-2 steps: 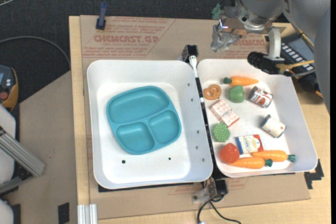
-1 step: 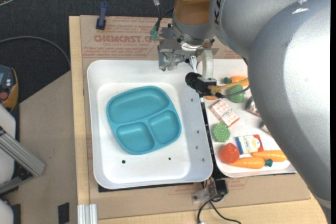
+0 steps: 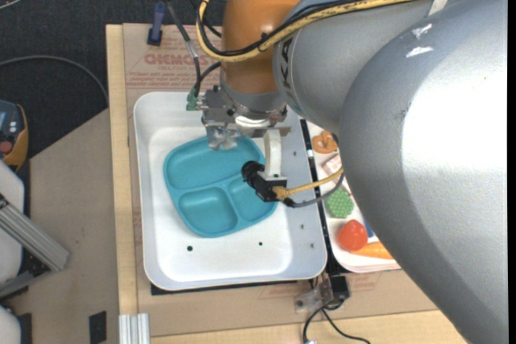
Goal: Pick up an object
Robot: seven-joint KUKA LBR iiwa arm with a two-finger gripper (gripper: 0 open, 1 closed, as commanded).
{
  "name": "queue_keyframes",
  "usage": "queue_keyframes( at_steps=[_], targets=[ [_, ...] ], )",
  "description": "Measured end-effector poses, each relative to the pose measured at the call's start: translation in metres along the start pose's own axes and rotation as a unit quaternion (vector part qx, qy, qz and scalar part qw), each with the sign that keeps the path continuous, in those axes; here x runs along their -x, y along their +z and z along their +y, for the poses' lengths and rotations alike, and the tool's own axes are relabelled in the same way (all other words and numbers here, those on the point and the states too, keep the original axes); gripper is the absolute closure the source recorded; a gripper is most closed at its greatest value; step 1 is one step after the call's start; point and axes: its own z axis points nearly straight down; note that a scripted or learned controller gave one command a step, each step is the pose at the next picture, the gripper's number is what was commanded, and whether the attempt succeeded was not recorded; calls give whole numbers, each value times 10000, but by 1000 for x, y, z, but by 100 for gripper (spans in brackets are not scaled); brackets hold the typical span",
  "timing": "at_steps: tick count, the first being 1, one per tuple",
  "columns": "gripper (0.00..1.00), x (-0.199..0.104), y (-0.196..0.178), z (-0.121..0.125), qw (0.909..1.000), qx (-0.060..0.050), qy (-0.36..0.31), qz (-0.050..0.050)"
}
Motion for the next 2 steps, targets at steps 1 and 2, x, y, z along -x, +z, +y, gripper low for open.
queue_keyframes(
  at_steps=[1, 2],
  targets=[
    [100, 5, -201, 12, 9999, 148, 24, 24],
    [100, -36, -303, 17, 9999, 120, 5, 27]
  ],
)
